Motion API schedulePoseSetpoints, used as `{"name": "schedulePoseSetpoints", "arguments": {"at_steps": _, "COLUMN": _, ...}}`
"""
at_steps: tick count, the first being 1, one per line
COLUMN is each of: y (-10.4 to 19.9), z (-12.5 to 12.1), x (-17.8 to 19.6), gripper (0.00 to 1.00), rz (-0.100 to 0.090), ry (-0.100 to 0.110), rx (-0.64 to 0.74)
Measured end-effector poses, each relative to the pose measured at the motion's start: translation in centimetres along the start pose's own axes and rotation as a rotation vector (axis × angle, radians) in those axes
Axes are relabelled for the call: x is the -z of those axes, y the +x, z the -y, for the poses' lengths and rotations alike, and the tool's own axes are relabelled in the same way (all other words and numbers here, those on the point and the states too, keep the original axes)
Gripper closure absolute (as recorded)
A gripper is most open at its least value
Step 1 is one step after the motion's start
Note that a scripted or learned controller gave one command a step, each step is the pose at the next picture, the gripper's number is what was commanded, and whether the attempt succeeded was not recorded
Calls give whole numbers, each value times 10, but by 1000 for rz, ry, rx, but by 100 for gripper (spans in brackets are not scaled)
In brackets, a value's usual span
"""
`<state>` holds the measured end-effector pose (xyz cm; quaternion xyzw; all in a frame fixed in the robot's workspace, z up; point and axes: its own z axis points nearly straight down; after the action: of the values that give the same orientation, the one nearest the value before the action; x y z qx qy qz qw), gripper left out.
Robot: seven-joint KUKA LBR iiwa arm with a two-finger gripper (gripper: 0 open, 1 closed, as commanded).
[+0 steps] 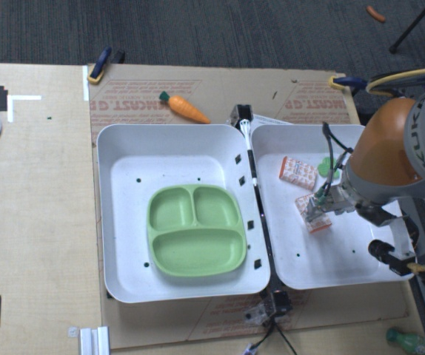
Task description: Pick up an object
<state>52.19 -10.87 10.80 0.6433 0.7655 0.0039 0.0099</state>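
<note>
My gripper is down in the right bin, directly over a small pink and white packet lying on the bin floor. A red and white patterned box lies a little up and left of it. A green object pokes out just right of that box, partly hidden by the arm. The orange wrist band sits above the gripper and covers the bin's right part.
The left bin holds a green divided plate. A toy carrot lies on the cardboard behind the bins. A blue clamp sits at the cardboard's far left corner. A green bottle lies at the lower right.
</note>
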Motion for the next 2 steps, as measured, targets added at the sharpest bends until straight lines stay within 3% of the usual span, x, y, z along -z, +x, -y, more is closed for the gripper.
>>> {"name": "schedulePoseSetpoints", "arguments": {"at_steps": 1, "y": 0, "z": 0, "x": -1, "gripper": 0, "rz": 0, "ry": 1, "rx": 0}}
{"name": "schedulePoseSetpoints", "arguments": {"at_steps": 2, "y": -1, "z": -1, "x": 9, "gripper": 100, "rz": 0, "ry": 0, "rx": -1}}
